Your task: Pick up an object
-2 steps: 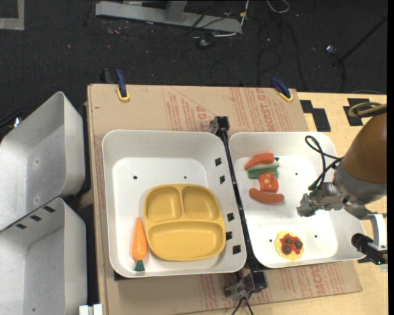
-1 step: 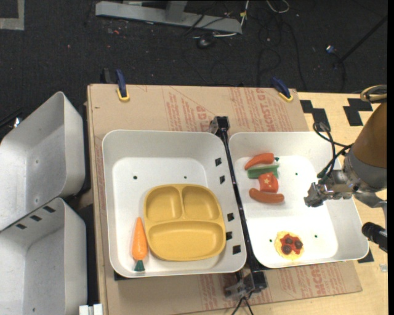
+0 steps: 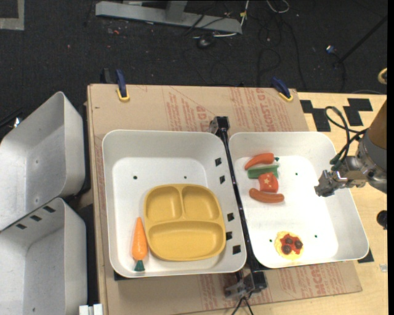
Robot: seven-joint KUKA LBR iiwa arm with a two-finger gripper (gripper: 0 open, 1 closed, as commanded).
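Red sausage [image 3: 266,196], tomato-like piece [image 3: 268,182] and chili [image 3: 259,160] lie clustered in the right bin [image 3: 345,203].

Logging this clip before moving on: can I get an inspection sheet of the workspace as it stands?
Surface: cardboard-covered bench bearing left bin and right bin side by side.
Job's things: left bin holds a yellow tray with a carrot beside it; right bin holds a chili, a green piece, a red block, a sausage and a small pizza.
Clutter: two spare bins off the bench's left.
Grippers: gripper over the right bin's right side, apart from the food; finger state unclear.
Cables: black cable looping near the arm; more on the floor behind.
Surroundings: dark floor, metal frame at top.
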